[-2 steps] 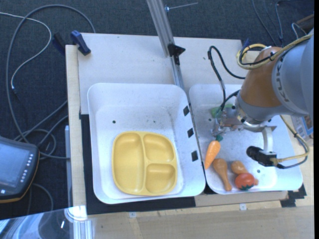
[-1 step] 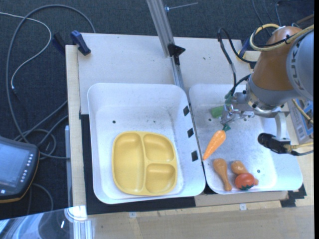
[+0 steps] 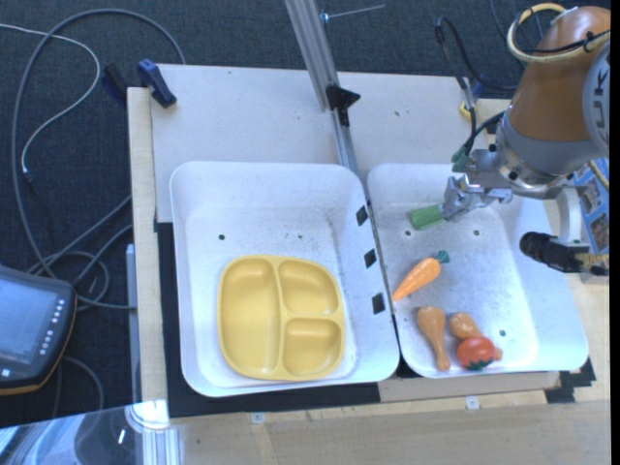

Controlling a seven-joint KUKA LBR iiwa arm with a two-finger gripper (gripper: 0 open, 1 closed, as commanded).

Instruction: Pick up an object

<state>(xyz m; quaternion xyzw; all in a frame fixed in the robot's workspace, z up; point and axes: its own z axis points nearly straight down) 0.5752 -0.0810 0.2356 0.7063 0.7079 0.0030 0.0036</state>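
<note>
My gripper (image 3: 451, 207) hangs over the back of the right bin (image 3: 557, 329), under the grey wrist and orange band. Its tip meets the right end of a small green object (image 3: 423, 217), which lies against the bin's back wall. Whether the green object is gripped cannot be seen. Lower in the same bin lie an orange carrot (image 3: 418, 277), a tan drumstick (image 3: 434, 335), a small orange-brown piece (image 3: 463, 325) and a red tomato (image 3: 477, 354).
The left bin (image 3: 194, 197) holds a yellow divided plate (image 3: 281, 316). A slanted metal pole (image 3: 312, 37) runs down to the gap between the bins. A black fitting (image 3: 550, 250) juts over the right bin's right edge. A blue clamp (image 3: 155, 82) sits at the bench's back left corner.
</note>
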